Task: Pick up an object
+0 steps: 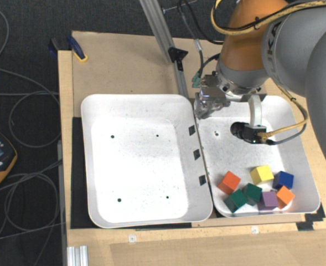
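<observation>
Several small coloured blocks lie clustered in the near corner of the right bin [295, 148]: a red-orange block [229, 180], a yellow one [261, 174], a blue one [284, 179], an orange one [285, 195], a purple one [269, 199] and two green ones [253, 193] [236, 201]. My gripper [206, 107] hangs over the far left corner of the right bin, close to the divide between the bins, well away from the blocks. Nothing shows in its grasp.
The left bin [96, 148] lies beside the right one, their rims meeting at black clips [196, 154]. A slanted metal pole [163, 32] rises behind the bins. A black cable fitting [244, 132] hangs from the arm over the right bin. Cables trail on the floor at the left.
</observation>
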### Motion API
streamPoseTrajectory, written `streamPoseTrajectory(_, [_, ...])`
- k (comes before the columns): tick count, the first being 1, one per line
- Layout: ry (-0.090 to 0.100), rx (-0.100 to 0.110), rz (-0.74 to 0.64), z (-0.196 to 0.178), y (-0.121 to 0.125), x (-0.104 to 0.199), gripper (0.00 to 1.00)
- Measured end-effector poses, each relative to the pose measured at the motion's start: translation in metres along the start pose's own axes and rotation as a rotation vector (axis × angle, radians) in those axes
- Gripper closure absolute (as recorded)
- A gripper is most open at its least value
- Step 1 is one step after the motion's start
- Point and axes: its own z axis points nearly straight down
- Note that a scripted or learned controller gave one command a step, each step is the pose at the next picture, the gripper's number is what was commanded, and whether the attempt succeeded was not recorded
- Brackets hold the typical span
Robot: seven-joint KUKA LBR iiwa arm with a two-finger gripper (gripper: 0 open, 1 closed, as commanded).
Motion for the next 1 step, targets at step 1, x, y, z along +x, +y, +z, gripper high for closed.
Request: streamPoseTrajectory(1, [-0.001, 0.0, 0.0, 0.0048, -0.0095, 0.0543, 1.0])
